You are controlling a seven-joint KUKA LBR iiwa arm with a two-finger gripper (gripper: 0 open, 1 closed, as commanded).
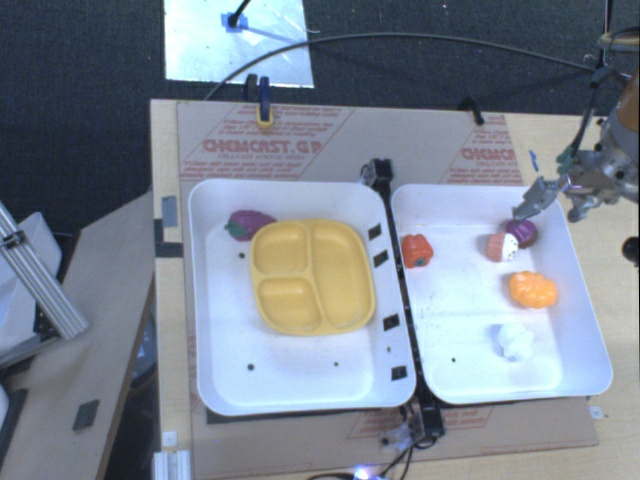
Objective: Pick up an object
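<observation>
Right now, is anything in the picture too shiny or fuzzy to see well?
In the camera view, the silver sheet on the dark floor glares brightly; the white toy nearly blends into the right bin; the pincer looks slightly blurry.

You look down from one fixed camera above the bench point(560, 423), tilted at a slant, far enough back to take in both white bins point(300, 393) whole.
</observation>
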